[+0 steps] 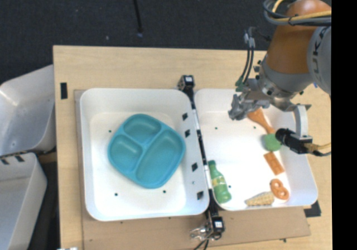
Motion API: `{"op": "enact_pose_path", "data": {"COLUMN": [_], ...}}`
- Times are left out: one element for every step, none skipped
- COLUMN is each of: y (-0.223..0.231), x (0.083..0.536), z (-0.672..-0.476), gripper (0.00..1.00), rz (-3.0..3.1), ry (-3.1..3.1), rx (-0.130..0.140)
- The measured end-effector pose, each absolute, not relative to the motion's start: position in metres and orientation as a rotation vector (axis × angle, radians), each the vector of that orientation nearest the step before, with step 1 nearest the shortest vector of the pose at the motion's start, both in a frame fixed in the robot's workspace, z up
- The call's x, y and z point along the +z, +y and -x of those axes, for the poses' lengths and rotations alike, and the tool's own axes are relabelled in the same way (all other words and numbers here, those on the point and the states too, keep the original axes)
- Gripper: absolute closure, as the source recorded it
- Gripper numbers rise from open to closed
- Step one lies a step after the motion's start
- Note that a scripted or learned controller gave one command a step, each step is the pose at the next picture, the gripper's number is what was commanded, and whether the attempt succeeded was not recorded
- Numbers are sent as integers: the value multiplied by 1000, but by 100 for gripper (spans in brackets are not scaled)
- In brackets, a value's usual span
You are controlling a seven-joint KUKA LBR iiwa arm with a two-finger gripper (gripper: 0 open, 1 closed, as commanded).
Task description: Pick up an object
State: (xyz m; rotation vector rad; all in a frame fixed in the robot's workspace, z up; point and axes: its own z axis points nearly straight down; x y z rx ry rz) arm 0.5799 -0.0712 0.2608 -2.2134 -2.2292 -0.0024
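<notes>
Two shallow white bins [89, 131] sit side by side on our pale wooden bench [139, 65], dark floor behind. Our left bin holds a smooth blue divided plate [146, 150]. Our right bin holds a green bottle [218, 183], a carrot [261, 118], an orange block [274, 162], a pretzel [280, 188] and a cracker [259, 200]. Our gripper [239, 108] hangs beside the carrot; we cannot tell its grip.

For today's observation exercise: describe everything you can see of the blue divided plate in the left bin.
The blue divided plate looks like smooth turquoise plastic, a rounded square with three shallow compartments: one small at the upper left, two larger ones beside and below it. It lies flat, face up, turned at a slant, near the middle of the left white bin. Only the bin floor touches it.
</notes>
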Motion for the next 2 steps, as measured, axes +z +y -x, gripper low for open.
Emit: {"op": "enact_pose_path", "data": {"y": [-15,46], "x": [248,241], "z": [-584,-592], "gripper": [100,100], "rz": [2215,2214], "ry": [-2228,-2230], "rx": [1,-2]}}
